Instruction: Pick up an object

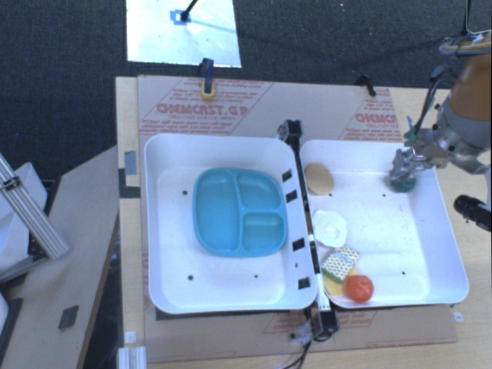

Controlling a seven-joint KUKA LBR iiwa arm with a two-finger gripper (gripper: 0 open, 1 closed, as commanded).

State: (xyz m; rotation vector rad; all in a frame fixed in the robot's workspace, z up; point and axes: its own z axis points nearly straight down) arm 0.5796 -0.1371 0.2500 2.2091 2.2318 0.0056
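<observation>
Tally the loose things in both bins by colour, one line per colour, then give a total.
Blue: 1, the divided plate in the left bin.
Tan: 1, the round piece in the right bin.
White: 1, the fried egg.
Red: 1, the tomato.
Yellow and mixed: 1, the sandwich piece.
Total: 5

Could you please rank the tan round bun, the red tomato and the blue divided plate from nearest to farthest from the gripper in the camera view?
From the gripper:
1. Tan round bun, right bin's upper left.
2. Red tomato, right bin's lower edge.
3. Blue divided plate, left bin.
</observation>
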